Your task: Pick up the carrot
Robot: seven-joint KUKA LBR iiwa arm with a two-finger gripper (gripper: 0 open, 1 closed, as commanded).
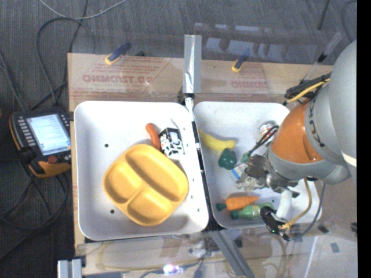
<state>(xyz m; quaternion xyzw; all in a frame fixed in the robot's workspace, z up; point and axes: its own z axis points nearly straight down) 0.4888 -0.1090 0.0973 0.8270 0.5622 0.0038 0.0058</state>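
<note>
Carrot (242, 201) lay near the right bin's (204, 155) front wall, touching a green vegetable (246, 212). Jaws' state could not be told. Advised: descend squarely, grip mid-length, avoid the neighbour.

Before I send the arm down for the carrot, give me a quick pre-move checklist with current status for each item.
1. Carrot located: ok. The carrot lies near the front of the right bin.
2. Carrot unobstructed from above: ok, its orange body is exposed.
3. Neighbours clear of the carrot: not ok. A green vegetable lies right alongside it, touching or nearly so.
4. End effector over the carrot: not ok, it sits behind the carrot, toward the bin's middle.
5. End effector free of load: cannot tell.
6. Other items clear: ok. The banana and yellow tray lie apart.
</note>
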